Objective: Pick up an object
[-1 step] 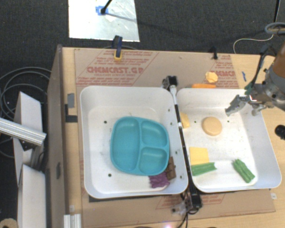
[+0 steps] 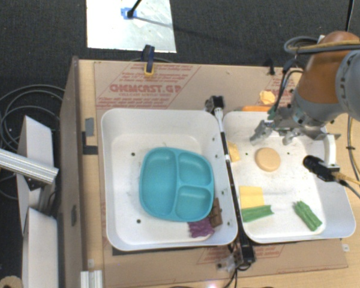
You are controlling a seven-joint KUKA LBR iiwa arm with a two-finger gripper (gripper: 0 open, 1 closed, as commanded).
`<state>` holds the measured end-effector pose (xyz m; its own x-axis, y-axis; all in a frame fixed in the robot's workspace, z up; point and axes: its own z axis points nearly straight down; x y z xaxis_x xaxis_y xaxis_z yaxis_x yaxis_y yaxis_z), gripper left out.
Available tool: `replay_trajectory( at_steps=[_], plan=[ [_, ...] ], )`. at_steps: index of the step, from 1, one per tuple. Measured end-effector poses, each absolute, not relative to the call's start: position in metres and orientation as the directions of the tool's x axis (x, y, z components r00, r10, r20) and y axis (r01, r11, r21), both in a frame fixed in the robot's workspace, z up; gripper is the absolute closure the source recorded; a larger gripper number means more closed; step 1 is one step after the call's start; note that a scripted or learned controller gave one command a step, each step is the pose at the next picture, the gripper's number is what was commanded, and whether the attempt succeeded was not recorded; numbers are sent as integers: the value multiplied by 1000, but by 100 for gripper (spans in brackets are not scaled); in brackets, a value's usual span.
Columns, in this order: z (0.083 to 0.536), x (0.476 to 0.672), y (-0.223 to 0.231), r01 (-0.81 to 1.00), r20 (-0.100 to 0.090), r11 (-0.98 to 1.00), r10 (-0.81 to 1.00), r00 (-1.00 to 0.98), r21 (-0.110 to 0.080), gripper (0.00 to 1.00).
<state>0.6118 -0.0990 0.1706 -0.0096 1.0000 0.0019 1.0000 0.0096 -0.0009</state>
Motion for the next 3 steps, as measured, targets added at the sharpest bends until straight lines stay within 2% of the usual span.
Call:
replay_trajectory(
  at_steps=[1, 2, 3],
  plan=[
    [79, 588, -137, 1000, 0, -2, 1000, 2, -5, 0],
    [148, 562, -157, 1000, -3, -1, 1000, 1, 5, 0],
    [165, 576, -102, 1000, 2, 9, 1000, -9, 4, 0]
  ],
)
